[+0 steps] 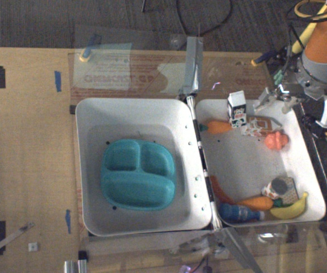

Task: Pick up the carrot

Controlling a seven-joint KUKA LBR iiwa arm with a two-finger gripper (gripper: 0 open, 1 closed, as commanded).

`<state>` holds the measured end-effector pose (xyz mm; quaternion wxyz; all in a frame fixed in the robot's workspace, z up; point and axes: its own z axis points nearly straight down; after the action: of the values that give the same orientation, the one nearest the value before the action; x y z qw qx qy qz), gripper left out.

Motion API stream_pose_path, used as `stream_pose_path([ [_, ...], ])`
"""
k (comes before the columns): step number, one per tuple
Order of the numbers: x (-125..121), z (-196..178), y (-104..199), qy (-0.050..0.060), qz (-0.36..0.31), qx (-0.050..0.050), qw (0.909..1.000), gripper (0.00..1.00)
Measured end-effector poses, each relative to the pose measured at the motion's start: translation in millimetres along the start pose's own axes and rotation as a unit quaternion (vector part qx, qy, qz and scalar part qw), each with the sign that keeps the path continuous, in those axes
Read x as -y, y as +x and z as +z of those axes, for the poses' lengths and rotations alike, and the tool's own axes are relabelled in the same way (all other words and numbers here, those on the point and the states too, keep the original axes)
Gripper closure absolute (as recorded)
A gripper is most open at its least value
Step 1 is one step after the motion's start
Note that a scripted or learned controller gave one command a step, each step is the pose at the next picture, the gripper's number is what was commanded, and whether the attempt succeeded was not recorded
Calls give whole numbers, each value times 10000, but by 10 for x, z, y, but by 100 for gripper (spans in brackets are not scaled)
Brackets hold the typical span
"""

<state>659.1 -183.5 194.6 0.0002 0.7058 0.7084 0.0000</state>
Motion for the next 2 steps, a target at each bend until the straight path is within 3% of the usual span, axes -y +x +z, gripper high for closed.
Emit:
stream_pose_path([
  [1,-5,761,421,-29,-824,44,9966,0],
  [2,239,816,723,-274,-2244,173,9740,0],
])
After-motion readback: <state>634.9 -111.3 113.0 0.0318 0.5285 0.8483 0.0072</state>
